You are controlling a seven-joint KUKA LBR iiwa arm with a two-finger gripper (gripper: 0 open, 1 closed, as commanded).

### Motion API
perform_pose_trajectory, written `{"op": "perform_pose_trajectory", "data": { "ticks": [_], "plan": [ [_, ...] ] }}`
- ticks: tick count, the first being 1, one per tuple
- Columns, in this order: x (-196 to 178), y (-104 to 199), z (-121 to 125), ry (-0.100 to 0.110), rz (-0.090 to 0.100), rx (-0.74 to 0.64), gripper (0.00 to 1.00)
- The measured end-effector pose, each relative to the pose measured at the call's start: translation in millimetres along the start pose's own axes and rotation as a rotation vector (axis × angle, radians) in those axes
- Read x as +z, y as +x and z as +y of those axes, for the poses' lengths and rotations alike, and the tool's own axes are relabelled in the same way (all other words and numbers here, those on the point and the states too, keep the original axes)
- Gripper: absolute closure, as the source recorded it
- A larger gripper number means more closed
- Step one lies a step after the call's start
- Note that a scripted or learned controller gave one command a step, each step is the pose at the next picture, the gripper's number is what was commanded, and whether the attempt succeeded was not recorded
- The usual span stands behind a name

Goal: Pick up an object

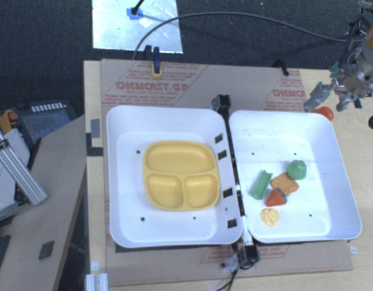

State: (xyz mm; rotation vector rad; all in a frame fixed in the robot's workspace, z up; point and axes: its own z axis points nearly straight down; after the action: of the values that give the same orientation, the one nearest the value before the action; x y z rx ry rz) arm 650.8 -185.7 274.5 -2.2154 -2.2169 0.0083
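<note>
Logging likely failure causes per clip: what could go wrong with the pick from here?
1. The green block, orange piece, red piece and green round piece lie clustered in the right bin, so the hand may nudge neighbours or grab two.
2. The hand sits over the bin's far corner, so a descent there may strike the rim.

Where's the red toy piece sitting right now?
In the camera view, the red piece lies in the right bin, low in the cluster, touching the orange piece, just above the yellow piece.
</note>
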Motion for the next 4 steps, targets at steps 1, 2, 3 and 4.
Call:
{"op": "perform_pose_trajectory", "data": {
  "ticks": [1,2,3,4],
  "plan": [
    [-7.4,0.7,1.9,-0.011,-0.002,-0.003,0.00],
    [49.6,-6.7,2.0,-0.011,-0.003,-0.001,0.00],
    [99.8,-16.3,-0.9,-0.010,-0.003,0.000,0.00],
    [141.0,-12.2,-1.5,-0.010,-0.002,-0.003,0.00]
  ]
}}
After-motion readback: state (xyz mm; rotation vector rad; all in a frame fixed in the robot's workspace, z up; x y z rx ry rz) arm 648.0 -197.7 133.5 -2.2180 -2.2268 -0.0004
